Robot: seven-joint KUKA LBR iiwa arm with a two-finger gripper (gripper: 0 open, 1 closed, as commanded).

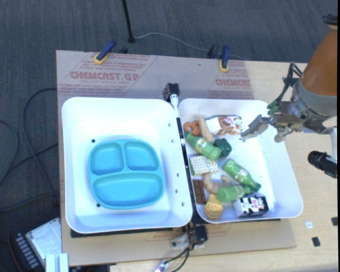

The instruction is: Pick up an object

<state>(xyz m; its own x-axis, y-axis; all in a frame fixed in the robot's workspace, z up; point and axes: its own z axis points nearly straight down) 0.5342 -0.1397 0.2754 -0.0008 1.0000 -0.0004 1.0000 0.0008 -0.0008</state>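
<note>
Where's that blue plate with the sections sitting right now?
The blue plate lies flat in the left white bin, alone there, across the divide from the right bin full of toy food.

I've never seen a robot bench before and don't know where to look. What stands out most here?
The bright blue compartment tray catches the eye first, lying alone in the left white bin. Next is the right bin, crowded with small toy foods, among them green bottles and a black-and-white carton. Above that bin's upper right corner hangs the grey arm with its orange band, its gripper over the pile.
</note>
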